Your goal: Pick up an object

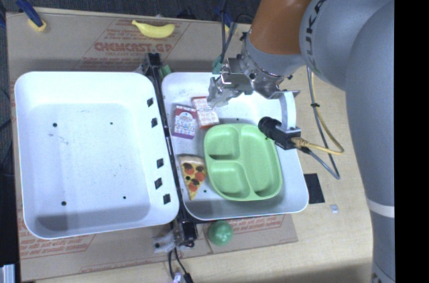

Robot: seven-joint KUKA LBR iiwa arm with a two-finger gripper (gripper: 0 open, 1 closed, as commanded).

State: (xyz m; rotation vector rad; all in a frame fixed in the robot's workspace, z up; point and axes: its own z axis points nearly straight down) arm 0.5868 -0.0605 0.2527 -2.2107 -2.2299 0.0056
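The right bin holds a green divided tray, a toy pizza slice, a red packet and a smaller red-and-white packet. My gripper hangs over the bin's far part, just above and to the right of the smaller packet. I see nothing held in it. The arm's grey and orange body covers the bin's far right corner.
The left bin lies beside the right one, with a black divider between them. Outside the bins lie a yellow banana on the cardboard behind and a green ball in front. A blue clamp sits at the far left.
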